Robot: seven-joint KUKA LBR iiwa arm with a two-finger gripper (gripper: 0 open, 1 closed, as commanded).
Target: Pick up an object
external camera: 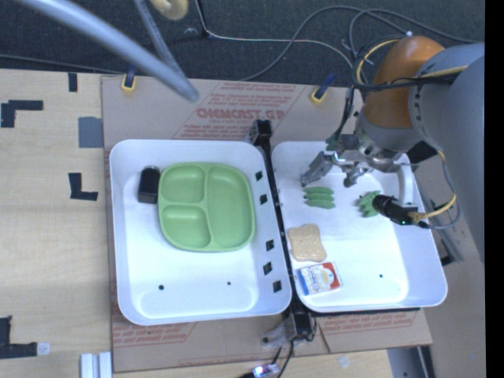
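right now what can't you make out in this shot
- Gripper: fingers small and blurred against the right bin; open or shut unclear.
- Green item: partly behind the arm's cable; shape unclear.
- Carton: print too small to read.
- Black item: too dark to identify.

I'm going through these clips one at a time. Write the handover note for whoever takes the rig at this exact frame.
Gripper: open, holding nothing, above the right bin near its far end.
Right bin: green pea pod just below the fingers, green leafy piece, bread slice, small carton.
Left bin: green divided plate, black block beside it.
Done: nothing lifted.
Left: grasp and lift one object; the pea pod looks nearest.
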